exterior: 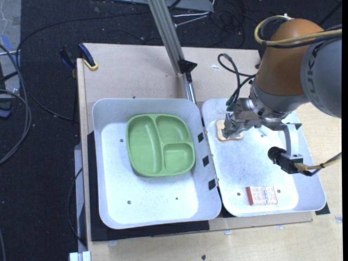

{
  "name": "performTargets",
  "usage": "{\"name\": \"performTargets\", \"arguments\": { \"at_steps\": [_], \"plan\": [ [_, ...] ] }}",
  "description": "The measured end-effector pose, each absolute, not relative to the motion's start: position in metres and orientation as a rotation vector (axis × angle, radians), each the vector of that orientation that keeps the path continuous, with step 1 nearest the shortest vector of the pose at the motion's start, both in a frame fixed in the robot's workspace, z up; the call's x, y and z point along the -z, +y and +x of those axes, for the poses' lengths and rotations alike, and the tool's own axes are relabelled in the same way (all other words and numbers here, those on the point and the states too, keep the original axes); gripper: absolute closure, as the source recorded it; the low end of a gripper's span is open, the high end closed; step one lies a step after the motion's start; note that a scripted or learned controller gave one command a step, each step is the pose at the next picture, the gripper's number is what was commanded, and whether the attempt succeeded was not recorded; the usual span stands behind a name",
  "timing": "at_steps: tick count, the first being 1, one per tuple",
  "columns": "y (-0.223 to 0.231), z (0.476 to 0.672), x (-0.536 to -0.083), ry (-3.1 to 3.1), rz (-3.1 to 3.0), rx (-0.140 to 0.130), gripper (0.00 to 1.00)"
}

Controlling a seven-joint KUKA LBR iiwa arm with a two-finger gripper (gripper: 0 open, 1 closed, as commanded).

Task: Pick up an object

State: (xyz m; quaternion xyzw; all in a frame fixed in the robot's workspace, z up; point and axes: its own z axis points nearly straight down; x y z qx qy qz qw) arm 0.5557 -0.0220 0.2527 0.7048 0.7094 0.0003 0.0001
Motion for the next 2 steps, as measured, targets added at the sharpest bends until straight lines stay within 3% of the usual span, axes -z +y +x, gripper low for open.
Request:
{"name": "performTargets", "arguments": {
  "at_steps": [2],
  "plan": [
    [0.086,0.587,-0.258,2.23,2.212,-0.004,1.0]
  ]
}}
